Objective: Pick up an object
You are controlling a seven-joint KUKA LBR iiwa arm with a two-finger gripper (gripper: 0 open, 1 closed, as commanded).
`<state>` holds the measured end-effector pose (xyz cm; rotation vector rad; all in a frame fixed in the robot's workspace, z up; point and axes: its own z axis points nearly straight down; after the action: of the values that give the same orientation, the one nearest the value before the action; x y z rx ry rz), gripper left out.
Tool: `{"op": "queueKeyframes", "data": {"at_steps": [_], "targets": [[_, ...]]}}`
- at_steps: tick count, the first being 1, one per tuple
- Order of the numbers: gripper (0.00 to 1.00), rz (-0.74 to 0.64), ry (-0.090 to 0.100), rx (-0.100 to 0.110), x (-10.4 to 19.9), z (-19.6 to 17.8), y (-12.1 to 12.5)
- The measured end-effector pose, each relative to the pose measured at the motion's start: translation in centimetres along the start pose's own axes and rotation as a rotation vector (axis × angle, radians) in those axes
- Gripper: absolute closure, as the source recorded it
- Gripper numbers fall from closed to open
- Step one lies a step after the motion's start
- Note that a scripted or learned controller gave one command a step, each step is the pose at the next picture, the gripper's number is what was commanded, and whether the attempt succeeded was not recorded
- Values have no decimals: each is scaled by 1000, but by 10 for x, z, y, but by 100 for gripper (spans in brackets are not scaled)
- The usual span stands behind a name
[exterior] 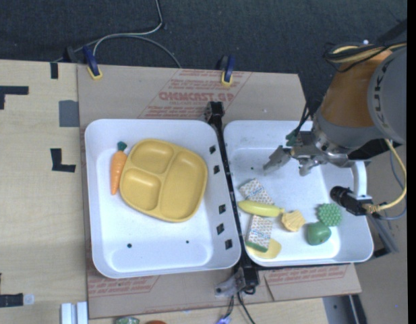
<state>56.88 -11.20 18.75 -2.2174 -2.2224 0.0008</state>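
Gripper [293, 161] hovering above right bin [356, 254], jaws spread and pinching nothing, approach step by the look of it, with toy banana [260, 208] lying just below among scattered toys, next calling for a descent onto it and a squeeze.

Two blue clamps [93, 65] pin the cardboard sheet [194, 96] down.

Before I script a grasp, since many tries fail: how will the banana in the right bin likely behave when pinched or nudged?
The banana looks like a smooth plastic toy, so probably stiff, light and a bit slippery. Its curved, rounded body may roll or pivot when pushed. It lies across a patterned packet, so a nudge could slide it.
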Motion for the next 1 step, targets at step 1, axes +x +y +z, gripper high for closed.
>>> {"op": "queueKeyframes", "data": {"at_steps": [1], "targets": [[0, -1, 1, -9, 16, 98, -8]]}}
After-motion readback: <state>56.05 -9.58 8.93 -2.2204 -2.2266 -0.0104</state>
